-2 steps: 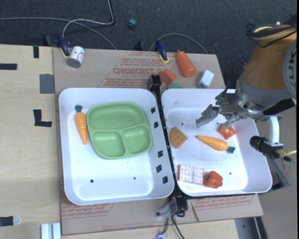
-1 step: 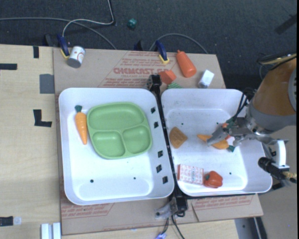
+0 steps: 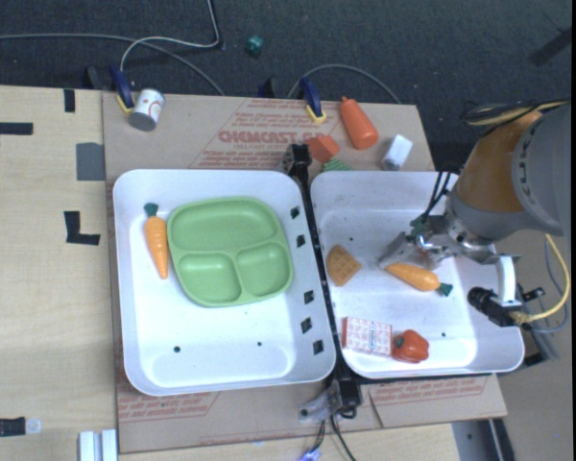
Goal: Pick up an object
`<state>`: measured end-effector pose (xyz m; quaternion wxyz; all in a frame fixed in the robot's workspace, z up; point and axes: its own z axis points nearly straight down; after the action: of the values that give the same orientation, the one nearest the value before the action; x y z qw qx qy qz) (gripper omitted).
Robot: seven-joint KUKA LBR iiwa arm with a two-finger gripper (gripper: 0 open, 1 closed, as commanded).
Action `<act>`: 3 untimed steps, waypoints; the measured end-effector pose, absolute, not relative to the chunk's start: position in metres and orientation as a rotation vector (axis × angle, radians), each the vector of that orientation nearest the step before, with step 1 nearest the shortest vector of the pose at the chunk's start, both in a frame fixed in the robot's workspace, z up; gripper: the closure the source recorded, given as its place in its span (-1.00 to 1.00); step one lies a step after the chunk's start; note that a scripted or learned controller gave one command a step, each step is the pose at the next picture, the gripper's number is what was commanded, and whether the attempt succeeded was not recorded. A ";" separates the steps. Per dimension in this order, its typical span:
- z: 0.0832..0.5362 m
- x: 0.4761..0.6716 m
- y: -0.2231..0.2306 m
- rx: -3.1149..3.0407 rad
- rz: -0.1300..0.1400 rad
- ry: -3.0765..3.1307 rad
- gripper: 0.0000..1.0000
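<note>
End effector (image 3: pixel 403 251) just above carrot (image 3: pixel 415 277), grip state unclear, carrot lying lengthwise left-right, green top pointing right

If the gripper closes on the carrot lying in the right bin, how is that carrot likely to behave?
The carrot looks like a smooth, tapered plastic toy, so it is probably light and stiff. Its rounded, cone-like body could roll or pivot if nudged. The gripper sits beside its thicker end, and the taper may let it slip out.

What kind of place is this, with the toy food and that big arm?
Probably a robotics lab test bench. A grey and orange arm reaches into the right bin, where a toy carrot lies; the left bin holds a green divided plate; cables trail behind.
</note>
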<state>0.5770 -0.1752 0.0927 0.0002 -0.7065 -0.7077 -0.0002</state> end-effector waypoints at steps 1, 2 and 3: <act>0.126 0.625 -0.196 -2.219 -0.001 -2.225 -1.00; 0.131 0.567 -0.224 -2.222 0.004 -2.221 -1.00; 0.087 0.644 -0.194 -2.222 -0.006 -2.229 -1.00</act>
<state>0.6439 -0.1941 0.0873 -0.0028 -0.7061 -0.7081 -0.0018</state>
